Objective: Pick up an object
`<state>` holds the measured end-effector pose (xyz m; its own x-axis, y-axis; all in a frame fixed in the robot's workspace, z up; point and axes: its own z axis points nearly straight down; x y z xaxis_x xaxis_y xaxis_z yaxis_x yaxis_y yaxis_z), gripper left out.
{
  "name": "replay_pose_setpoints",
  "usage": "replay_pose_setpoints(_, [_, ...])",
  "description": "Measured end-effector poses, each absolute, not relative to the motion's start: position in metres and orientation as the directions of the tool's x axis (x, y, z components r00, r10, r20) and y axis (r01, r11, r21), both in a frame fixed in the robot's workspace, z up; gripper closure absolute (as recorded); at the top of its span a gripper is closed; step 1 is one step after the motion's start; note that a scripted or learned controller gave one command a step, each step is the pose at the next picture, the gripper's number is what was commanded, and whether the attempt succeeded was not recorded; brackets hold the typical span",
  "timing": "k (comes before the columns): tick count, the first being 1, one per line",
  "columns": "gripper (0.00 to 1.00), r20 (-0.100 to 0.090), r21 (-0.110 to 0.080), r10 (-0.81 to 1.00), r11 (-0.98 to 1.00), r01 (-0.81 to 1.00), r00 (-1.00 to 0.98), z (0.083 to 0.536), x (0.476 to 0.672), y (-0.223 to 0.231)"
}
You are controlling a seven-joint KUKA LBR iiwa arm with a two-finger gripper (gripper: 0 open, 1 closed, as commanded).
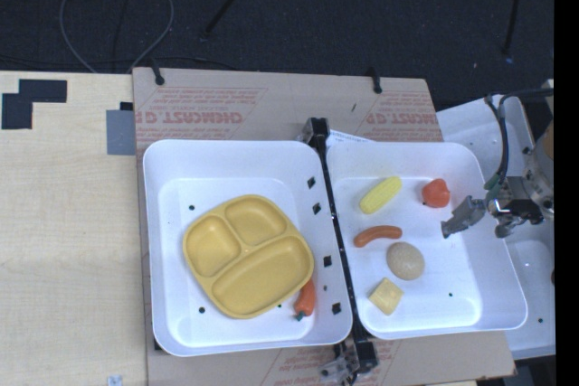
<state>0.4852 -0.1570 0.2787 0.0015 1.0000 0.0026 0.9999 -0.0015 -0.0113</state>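
- Gripper [478, 220] hovers at the right bin's [507, 303] 3 o'clock edge, fingers spread, holding nothing.
- Corn [380, 194], sausage [377, 236], tomato [436, 193], potato [405, 261], cheese [387, 296] lie in that bin.
- Left bin [172, 194]: yellow plate [249, 256], carrot [306, 298] at its 5 o'clock.

Bench [63, 240], cardboard sheet [271, 104], two white bins [167, 167]
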Motion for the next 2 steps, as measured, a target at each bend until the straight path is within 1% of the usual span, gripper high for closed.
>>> replay_pose_setpoints(1, [0.0,0.001,-0.003,1.0,0.0,1.0,0.0,0.283,0.487,-0.157])
replay_pose_setpoints(2, [0.0,0.002,-0.008,1.0,-0.001,1.0,0.001,0.235,0.479,-0.16])
